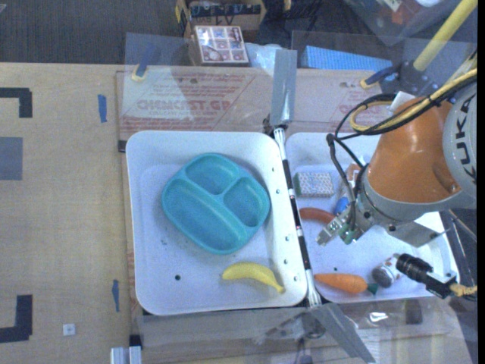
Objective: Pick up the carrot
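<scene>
Carrot (342, 283) lies in right bin (394, 294), below the jaws (339, 232).

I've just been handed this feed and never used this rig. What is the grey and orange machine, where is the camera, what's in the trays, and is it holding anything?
It is a robot arm reaching in from the right; the camera looks down from above. Two white bins sit side by side. The left bin holds a blue divided plate and a banana. The right bin holds the carrot, a sponge and a second orange piece. The gripper hangs above the carrot, with nothing seen between its fingers.
</scene>
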Robot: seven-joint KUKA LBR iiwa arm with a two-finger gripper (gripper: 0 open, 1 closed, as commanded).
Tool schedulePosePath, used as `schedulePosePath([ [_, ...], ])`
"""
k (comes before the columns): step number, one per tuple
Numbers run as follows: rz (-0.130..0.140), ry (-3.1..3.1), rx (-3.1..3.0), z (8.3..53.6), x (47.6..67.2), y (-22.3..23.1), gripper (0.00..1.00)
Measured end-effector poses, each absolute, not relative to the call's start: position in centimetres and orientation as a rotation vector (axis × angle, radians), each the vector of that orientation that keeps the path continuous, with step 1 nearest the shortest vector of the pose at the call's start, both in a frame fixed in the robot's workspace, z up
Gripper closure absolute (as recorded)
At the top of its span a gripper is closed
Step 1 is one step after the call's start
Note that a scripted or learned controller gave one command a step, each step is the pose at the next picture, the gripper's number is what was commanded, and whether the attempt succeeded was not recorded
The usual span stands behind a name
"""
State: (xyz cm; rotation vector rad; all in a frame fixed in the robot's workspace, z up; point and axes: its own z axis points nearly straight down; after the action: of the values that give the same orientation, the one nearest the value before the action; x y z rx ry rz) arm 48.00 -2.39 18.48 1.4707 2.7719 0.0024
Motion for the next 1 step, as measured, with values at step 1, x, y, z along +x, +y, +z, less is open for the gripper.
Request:
schedulePosePath([
  [1,0.002,2.772,1.471,18.48,47.99,-2.43,0.00],
])
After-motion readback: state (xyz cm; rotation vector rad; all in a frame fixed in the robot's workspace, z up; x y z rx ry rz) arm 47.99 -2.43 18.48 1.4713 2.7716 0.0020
